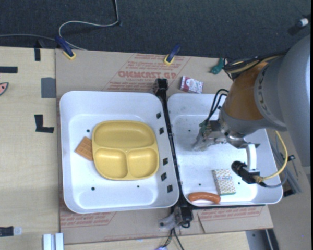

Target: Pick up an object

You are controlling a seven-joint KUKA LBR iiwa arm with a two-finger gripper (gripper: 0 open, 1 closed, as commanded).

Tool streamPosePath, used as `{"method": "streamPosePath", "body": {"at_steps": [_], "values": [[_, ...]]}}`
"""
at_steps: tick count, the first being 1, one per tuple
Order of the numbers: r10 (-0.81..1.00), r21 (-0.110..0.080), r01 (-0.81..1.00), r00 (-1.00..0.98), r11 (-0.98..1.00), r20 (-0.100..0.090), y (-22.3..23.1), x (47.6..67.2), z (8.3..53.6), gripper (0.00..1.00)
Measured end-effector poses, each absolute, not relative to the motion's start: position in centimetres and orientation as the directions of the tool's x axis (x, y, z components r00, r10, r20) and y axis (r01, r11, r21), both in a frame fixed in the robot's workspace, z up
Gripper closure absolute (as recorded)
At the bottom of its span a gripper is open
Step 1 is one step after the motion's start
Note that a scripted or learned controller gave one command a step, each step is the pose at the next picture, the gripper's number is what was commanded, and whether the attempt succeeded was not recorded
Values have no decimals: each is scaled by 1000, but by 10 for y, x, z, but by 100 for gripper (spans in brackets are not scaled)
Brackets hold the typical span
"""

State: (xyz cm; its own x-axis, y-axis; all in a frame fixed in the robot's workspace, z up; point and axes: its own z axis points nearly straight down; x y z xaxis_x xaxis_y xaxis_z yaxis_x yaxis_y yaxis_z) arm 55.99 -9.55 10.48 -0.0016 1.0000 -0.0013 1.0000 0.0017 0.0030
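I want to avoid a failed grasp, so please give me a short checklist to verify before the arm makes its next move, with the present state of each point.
1. Hand is inside the right bin: ok, it is low over the bin's left half.
2. Something is held in the hand: cannot tell, nothing visible there.
3. Finger opening: cannot tell, the wrist hides it.
4. Targets within the right bin: ok, a small packet and a hot dog lie near the front edge, apart from the hand.
5. Hand is above a target: not ok, both lie toward the bin's front.
6. Left bin objects: ok, a yellow divided plate partly covers a cracker.
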Motion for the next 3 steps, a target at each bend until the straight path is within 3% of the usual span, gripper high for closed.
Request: {"method": "streamPosePath", "body": {"at_steps": [2,3], "values": [[1000,0,1000,-3,3,2,-94,560,123,100],[1000,1,1000,-3,3,2,-94,560,123,0]]}}
